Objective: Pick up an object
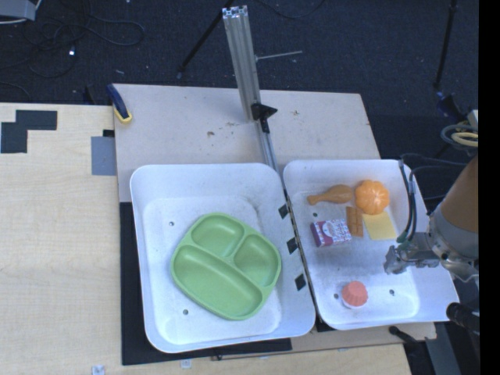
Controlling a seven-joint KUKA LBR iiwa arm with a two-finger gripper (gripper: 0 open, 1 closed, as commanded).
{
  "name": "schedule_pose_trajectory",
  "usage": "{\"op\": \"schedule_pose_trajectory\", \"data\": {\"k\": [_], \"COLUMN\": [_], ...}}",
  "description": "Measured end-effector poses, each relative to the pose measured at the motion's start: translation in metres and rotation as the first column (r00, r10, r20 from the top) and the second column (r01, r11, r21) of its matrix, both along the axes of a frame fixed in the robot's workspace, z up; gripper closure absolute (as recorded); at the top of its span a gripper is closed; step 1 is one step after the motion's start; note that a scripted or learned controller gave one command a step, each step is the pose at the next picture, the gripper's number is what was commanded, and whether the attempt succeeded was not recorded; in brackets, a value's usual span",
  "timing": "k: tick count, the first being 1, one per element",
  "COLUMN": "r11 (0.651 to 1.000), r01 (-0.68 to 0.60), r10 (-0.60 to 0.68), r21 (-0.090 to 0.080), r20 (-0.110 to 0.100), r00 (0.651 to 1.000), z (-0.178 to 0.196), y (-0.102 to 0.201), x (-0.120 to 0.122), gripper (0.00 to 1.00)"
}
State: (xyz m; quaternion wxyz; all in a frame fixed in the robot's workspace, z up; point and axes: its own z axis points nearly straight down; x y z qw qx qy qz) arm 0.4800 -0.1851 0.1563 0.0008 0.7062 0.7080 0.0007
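Matt green plastic tray [226, 266]; seemingly scuffed white bins [156, 201].

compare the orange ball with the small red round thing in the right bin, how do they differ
The orange ball is clearly larger and rounder; the small red round thing looks flatter. The ball sits at the far end of the right bin, touching the yellow block; the red one lies alone near the front edge. Both are round and in the same bin.

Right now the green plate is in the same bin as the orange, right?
Not quite. The camera view shows the green plate alone in the left bin; the orange is in the right bin.
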Motion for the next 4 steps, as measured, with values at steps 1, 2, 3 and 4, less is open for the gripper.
{"op": "schedule_pose_trajectory", "data": {"k": [1, 2, 3, 4], "r11": [1.0, 1.0, 1.0, 1.0], "r01": [0.0, 0.0, -0.004, -0.004], "r10": [0.0, 0.0, 0.004, 0.004], "r21": [-0.001, 0.001, 0.004, 0.004], "r20": [0.002, -0.004, -0.005, -0.006], "r00": [1.0, 1.0, 1.0, 1.0], "z": [0.063, 0.063, 0.067, 0.066], "y": [-0.001, -0.001, 0.061, 0.12], "x": [0.0, 0.0, 0.0, -0.004], "gripper": [1.0, 1.0, 1.0, 1.0]}}
